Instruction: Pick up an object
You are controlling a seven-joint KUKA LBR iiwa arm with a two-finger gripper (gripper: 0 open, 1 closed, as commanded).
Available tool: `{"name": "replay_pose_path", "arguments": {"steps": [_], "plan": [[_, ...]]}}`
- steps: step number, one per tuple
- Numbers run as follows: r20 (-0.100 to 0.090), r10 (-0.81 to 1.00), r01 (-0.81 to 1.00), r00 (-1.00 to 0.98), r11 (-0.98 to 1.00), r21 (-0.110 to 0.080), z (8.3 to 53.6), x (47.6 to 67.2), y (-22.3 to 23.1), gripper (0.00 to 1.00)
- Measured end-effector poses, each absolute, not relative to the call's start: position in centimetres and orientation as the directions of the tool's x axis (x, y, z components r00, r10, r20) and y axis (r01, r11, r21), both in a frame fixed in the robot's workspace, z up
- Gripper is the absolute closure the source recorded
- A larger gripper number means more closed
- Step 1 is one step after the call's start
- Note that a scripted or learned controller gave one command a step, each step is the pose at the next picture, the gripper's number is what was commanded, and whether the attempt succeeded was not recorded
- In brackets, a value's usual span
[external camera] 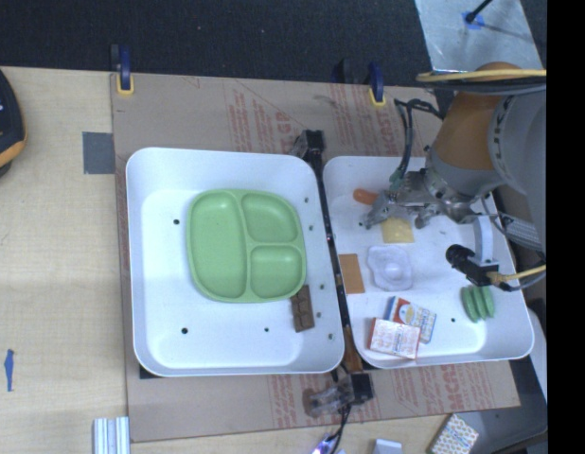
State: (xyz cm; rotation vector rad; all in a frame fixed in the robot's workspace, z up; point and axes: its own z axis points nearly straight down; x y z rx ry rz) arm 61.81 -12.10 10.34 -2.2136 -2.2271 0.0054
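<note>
Yellow block (398, 230) sits seemingly just below the gripper (398, 213)

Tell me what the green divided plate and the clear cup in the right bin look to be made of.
Green divided plate: likely moulded plastic, matte with a soft sheen, uniform colour and rounded compartment ridges. Clear cup: probably thin transparent plastic, glossy, since the white bin shows through it; glass cannot be excluded.

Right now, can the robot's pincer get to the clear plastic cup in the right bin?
Probably yes. The pincer hovers over the yellow block, right beside the clear plastic cup, and nothing lies on top of the cup or between them.
</note>
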Motion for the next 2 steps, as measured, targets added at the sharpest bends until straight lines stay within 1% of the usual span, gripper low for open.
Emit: {"name": "replay_pose_path", "arguments": {"steps": [1, 2], "plan": [[-0.001, 1.0, 1.0, -0.002, 0.002, -0.006, 9.1, 60.0, -11.4, 0.0], [0.0, 1.0, 1.0, -0.008, 0.008, -0.006, 9.2, 65.8, -14.0, 0.0]]}}
